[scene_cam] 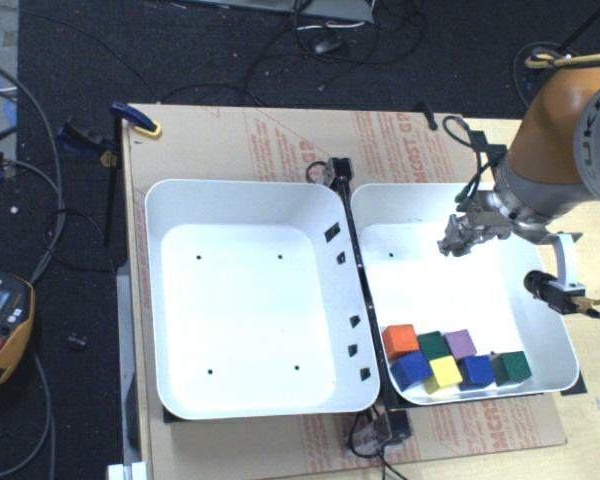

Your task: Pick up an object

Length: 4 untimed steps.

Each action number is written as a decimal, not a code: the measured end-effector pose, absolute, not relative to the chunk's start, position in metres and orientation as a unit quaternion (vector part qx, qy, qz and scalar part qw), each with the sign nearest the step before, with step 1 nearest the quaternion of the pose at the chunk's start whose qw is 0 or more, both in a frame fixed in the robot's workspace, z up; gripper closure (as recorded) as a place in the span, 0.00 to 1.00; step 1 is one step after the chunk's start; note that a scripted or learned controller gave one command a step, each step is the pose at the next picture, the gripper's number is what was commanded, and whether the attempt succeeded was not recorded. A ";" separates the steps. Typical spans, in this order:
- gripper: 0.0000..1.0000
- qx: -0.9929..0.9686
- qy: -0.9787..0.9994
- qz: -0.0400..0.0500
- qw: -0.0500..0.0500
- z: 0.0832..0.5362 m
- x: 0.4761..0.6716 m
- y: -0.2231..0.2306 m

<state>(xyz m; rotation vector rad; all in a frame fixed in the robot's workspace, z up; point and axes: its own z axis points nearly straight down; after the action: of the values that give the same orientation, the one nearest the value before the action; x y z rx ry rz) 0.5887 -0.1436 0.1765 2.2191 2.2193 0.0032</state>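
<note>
Several coloured blocks lie clustered at the near edge of the right bin [540, 318]: an orange block [400, 339], a dark green one [433, 346], a purple one [461, 343], two blue ones [412, 369] [477, 370], a yellow one [445, 373] and a green one [512, 367]. My gripper [458, 240] hangs over the far middle part of the right bin, well apart from the blocks. Nothing shows between its tips from this angle.
The left bin [180, 208] sits beside the right one, with a black divider strip [355, 268] between them. Cables and a clamp [135, 118] lie off the bench's far left corner. A handheld pendant [0, 323] rests on the floor at left.
</note>
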 end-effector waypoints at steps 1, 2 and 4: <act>1.00 0.707 0.707 0.001 0.002 0.227 0.599 -0.145; 1.00 0.707 0.707 0.001 0.001 0.245 0.600 -0.145; 1.00 0.705 0.709 0.000 -0.001 0.231 0.600 -0.037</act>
<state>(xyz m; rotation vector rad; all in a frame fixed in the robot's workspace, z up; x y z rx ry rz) 0.5996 -0.0367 0.2310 2.2170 2.2278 0.0008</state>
